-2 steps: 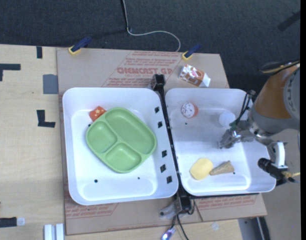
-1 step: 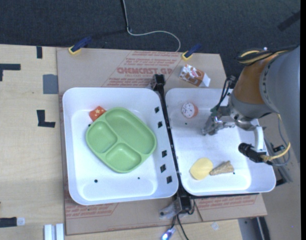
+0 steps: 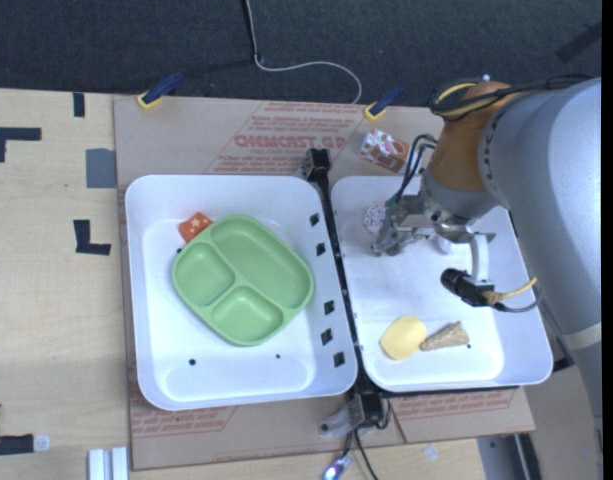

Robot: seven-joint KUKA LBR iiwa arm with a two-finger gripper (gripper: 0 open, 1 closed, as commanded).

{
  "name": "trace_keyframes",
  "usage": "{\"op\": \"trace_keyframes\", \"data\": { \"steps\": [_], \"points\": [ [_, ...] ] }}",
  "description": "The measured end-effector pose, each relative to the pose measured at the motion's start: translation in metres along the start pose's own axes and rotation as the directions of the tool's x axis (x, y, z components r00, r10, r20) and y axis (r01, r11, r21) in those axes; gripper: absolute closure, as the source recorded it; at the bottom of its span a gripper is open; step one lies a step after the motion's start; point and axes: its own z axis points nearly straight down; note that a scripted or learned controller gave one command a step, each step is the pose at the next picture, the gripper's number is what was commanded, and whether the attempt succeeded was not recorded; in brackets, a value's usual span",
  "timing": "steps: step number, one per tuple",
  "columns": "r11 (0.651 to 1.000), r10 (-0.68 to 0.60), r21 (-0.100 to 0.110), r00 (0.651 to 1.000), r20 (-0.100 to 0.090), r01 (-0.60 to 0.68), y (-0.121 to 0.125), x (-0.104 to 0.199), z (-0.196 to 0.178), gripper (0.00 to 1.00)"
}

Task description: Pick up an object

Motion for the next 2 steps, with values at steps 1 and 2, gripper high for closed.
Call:
{"op": "trace_keyframes", "data": {
  "steps": [1, 2],
  "points": [
    [1.000, -0.002, -0.006, 1.000, -0.004, 0.002, -0.0345, 0.0791, -0.1068, 1.00],
    [1.000, 0.005, 0.002, 1.000, -0.001, -0.005, -0.0359, 0.0735, -0.0997, 0.00]
  ]
}}
